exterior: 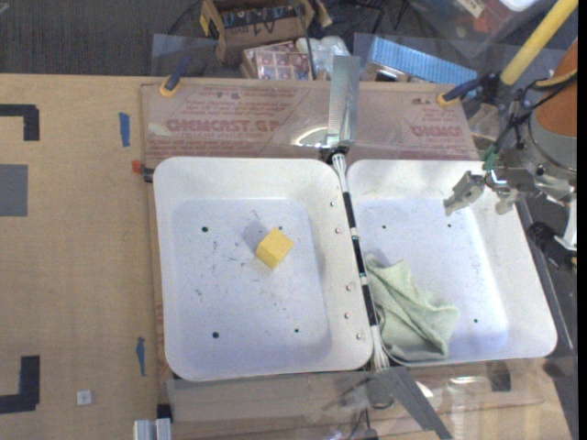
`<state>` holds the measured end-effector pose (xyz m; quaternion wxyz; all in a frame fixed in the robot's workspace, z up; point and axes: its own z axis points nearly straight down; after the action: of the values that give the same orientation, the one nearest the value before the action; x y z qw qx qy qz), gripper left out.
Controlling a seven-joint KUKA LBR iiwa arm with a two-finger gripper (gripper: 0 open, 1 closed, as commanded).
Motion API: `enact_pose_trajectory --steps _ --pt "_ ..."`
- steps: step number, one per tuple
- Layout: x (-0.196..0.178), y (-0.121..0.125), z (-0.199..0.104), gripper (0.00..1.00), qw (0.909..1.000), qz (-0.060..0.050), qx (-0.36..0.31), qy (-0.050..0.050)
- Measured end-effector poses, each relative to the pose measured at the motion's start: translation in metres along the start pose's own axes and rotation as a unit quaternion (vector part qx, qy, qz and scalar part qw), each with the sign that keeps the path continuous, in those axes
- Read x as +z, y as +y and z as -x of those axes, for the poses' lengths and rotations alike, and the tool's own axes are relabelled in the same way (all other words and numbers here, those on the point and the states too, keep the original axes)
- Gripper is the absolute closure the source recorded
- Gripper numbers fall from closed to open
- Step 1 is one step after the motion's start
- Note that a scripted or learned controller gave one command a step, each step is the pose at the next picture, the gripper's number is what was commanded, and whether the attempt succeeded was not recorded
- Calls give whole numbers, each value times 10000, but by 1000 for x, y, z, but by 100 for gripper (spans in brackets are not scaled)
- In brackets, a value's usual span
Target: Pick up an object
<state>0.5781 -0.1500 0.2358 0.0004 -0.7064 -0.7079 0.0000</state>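
The gripper [479, 193] hangs at two o'clock over the right bin [514, 328], fingers apart with nothing between them. The crumpled cloth [410, 308] at five o'clock is the nearer pick; the yellow block [274, 247] sits mid left bin [183, 191].

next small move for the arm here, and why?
Probably bring the gripper down and toward the pale green cloth. The gripper sits over the right bin's upper right corner with nothing between its fingers, and the cloth lies crumpled at that bin's lower left. The yellow block in the left bin is farther off.
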Motion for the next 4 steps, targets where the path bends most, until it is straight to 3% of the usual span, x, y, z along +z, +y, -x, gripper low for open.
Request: enact_pose_trajectory --steps 1,2,3,4 --pt "-109 -92 9 0 9937 17 -1120 -11" --pt "-201 -92 74 0 9611 33 -2761 -36" --pt "-201 -98 71 0 8742 19 -4855 -24" --pt "-214 -97 72 100 8746 52 -4849 -67"
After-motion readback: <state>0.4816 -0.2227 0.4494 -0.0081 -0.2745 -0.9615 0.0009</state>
